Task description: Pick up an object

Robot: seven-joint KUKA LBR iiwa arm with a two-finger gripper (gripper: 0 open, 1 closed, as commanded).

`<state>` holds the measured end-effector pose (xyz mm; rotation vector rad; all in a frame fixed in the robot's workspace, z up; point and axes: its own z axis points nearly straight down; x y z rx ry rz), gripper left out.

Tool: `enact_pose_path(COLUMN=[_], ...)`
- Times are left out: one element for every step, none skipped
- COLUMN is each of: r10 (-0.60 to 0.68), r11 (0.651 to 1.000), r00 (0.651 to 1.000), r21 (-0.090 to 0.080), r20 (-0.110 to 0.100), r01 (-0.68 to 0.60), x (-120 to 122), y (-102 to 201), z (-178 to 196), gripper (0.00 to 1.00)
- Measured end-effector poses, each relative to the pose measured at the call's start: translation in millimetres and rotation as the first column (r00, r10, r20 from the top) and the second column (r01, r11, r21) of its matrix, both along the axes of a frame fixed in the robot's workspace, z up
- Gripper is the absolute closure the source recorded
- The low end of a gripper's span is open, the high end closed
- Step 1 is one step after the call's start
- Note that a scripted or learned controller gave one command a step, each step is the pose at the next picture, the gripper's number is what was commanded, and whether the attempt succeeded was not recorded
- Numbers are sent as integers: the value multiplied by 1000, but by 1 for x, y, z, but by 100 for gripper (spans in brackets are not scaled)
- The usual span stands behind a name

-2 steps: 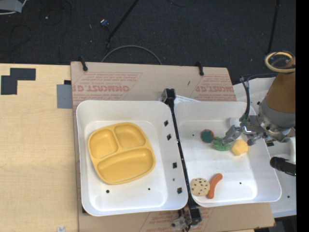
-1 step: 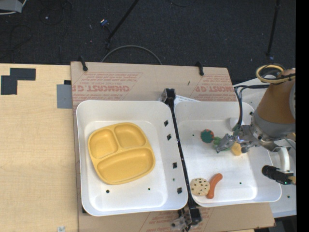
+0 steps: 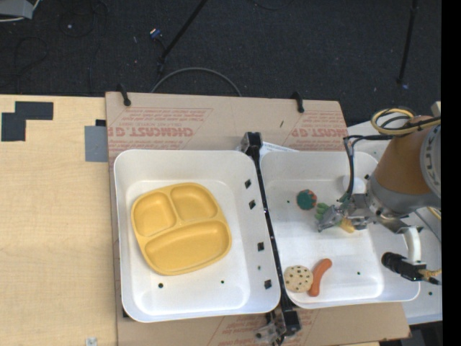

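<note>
My gripper point(image 3: 329, 219) reaches in from the right and sits low over the middle of the right bin point(image 3: 360, 287). Just up and left of its tip lies a small teal ball with a red patch point(image 3: 307, 200), apart from it by a short gap. A small yellow piece point(image 3: 348, 226) shows right beside the gripper's body; whether it is held is hidden. Near the bin's front left lie a round speckled cookie point(image 3: 297, 277) and an orange sausage-shaped toy point(image 3: 320, 275), side by side and touching.
The left bin point(image 3: 137, 171) holds a yellow divided plate point(image 3: 180, 227). A black divider bar point(image 3: 263, 222) runs between the bins. Cables and a black fitting point(image 3: 403, 265) hang by the arm at the right bin's right rim.
</note>
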<state>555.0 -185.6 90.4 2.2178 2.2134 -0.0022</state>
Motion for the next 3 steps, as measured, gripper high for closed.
enact_pose_path(r10=[-1, 5, 5], r11=[1000, 1000, 1000], r00=[1000, 1000, 1000], r21=[-2, 8, 7], r20=[3, -7, -8], r01=[1, -5, -5], x=[2, 9, 10], y=[-2, 2, 1], z=[9, 66, 115], gripper=[100, 100, 100])
